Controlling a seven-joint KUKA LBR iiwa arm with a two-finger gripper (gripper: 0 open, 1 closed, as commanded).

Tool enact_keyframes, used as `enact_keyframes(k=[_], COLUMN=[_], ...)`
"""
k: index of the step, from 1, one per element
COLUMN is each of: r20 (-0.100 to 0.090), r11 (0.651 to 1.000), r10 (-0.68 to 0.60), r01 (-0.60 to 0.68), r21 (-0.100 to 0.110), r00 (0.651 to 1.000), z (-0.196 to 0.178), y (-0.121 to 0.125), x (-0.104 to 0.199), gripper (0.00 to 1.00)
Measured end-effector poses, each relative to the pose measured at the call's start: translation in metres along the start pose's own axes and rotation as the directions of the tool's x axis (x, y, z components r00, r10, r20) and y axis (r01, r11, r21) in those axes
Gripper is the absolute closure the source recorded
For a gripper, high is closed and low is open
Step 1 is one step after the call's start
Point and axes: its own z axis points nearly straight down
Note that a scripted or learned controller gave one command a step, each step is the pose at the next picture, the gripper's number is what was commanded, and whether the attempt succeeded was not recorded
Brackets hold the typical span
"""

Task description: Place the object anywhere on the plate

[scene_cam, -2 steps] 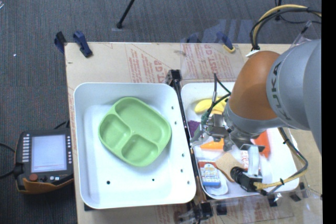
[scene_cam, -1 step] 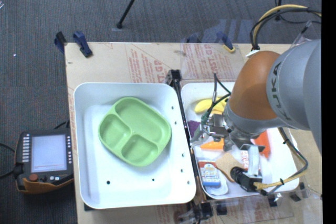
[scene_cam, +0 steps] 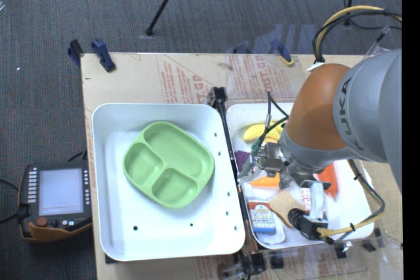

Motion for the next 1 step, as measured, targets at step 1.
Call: enact_keyframes(k=[1], r20=[0.001], r11=[0.962], r10=[-0.273], r01=[0.273], r21=[0.001], r00=[0.962], z=[0.0995], y=[0.0593], x=[-0.0999], gripper=[0.00])
